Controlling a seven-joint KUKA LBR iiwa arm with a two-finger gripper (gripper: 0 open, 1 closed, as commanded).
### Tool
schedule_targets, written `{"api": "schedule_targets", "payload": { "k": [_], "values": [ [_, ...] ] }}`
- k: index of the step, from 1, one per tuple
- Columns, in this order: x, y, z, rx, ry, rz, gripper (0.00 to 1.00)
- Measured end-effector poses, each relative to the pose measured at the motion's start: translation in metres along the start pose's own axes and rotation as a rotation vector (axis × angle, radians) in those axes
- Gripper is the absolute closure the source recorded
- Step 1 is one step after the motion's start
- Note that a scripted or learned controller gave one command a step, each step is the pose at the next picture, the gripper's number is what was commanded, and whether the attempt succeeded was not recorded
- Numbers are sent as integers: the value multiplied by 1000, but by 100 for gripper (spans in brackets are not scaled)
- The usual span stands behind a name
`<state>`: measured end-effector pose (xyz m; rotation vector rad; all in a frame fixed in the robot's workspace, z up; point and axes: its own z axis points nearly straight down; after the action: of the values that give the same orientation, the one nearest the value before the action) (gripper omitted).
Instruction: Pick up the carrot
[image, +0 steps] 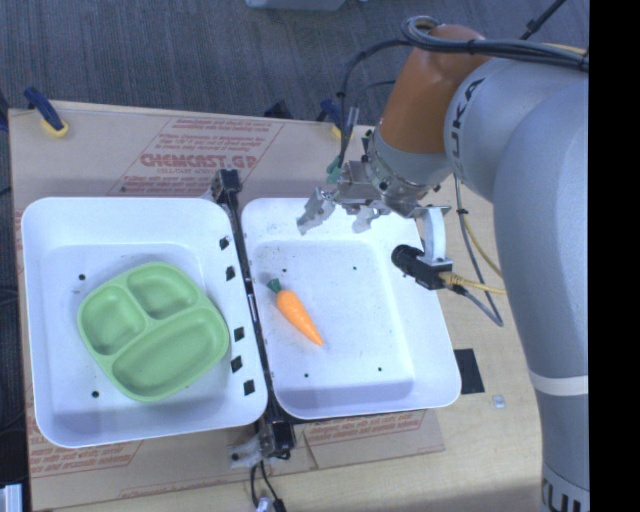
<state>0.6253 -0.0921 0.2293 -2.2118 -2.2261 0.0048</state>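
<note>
Looming grey arm (520, 200) hangs its claw (338, 212), fingers spread apart and empty, while the carrot (298, 314) lies at seven o'clock, pointing toward four.

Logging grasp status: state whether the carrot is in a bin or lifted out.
In a bin. The carrot lies flat on the floor of the right bin, near its left wall, with the gripper apart from it by the far rim.

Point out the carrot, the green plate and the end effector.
carrot (298, 314): camera view, middle of its orange body.
green plate (153, 330): camera view, ridge between its compartments.
end effector (340, 213): camera view, midway between its fingertips, over the right bin's far edge.
</note>
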Motion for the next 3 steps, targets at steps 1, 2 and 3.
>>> {"api": "schedule_targets", "payload": {
  "k": [1,2,3],
  "values": [
    [1,-53,101,3,0,0,0],
    [-5,-72,138,0,0,-1,0],
    [-5,-72,128,1,0,-6,100]
  ]
}}
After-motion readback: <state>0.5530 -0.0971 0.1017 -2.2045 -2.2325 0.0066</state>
